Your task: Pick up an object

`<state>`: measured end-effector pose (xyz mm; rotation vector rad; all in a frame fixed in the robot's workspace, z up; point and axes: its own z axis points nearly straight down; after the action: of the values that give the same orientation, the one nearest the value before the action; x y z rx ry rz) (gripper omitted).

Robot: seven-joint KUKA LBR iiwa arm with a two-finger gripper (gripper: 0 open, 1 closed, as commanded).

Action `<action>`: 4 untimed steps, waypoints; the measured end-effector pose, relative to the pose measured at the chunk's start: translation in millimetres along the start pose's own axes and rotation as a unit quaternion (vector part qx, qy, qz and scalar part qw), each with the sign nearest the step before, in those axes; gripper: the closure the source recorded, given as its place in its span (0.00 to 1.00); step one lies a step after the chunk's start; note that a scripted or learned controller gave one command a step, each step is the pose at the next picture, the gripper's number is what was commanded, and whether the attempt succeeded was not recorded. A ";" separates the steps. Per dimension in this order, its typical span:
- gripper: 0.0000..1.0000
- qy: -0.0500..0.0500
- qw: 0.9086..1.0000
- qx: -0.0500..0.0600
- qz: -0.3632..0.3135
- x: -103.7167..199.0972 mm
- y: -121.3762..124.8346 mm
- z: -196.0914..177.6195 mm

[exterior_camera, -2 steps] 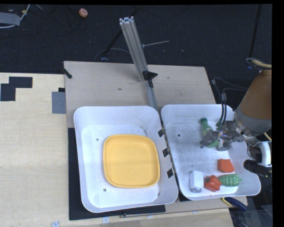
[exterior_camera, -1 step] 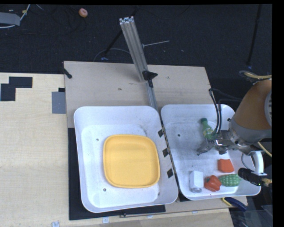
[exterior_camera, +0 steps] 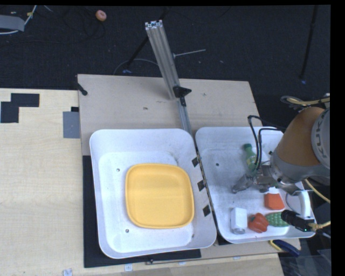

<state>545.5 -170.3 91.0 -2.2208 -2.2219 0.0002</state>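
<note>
Scattered in the right-hand bin (exterior_camera: 215, 145), lower right of frame: an orange block with a white cap (exterior_camera: 274, 200), touching a red pepper-like toy (exterior_camera: 259, 222) below it, a green knobbly piece (exterior_camera: 277, 219) just beside the red toy, a small white rectangular block (exterior_camera: 238, 219) near the bin's front rim, and a green bottle-shaped item (exterior_camera: 249, 154) higher up, toward the bin's middle. No single target marked out among them; all lying on the bin floor, none lifted.

Lowered into the same bin, just left of the orange block and below the green bottle: the gripper (exterior_camera: 249, 183), metal fingers (exterior_camera: 241, 186) pointing left toward the bin's bare centre. Nothing seen between the fingers; open or closed, impossible to tell from this angle. Behind the gripper, at the frame's right edge: the arm's orange band (exterior_camera: 299, 143) and grey wrist, black cables (exterior_camera: 257, 141) looping above it.

In the left-hand bin (exterior_camera: 108, 145), centre of frame: a yellow square plate (exterior_camera: 159, 195) with rounded corners, lying flat, well apart from the gripper. Between the two bins: small black clips (exterior_camera: 201, 185) along the shared rims.

Beneath both bins: a tan board (exterior_camera: 129, 102). Slanting from top centre down to the bins' junction: an aluminium rail (exterior_camera: 164, 54). At left: a pale wooden surface (exterior_camera: 38, 183) with black and grey patches. At upper left, on the dark floor: a small orange ball (exterior_camera: 101, 15).
</note>
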 end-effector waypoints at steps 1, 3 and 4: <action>1.00 0.000 1.000 -0.001 0.001 -0.9 0.4 -11.3; 1.00 -0.001 1.000 -0.002 0.000 1.8 -9.7 -130.1; 1.00 0.000 1.000 -0.002 0.000 -0.2 -6.5 -191.8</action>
<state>539.0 -170.5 282.8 -2.2244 -2.2236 -0.0035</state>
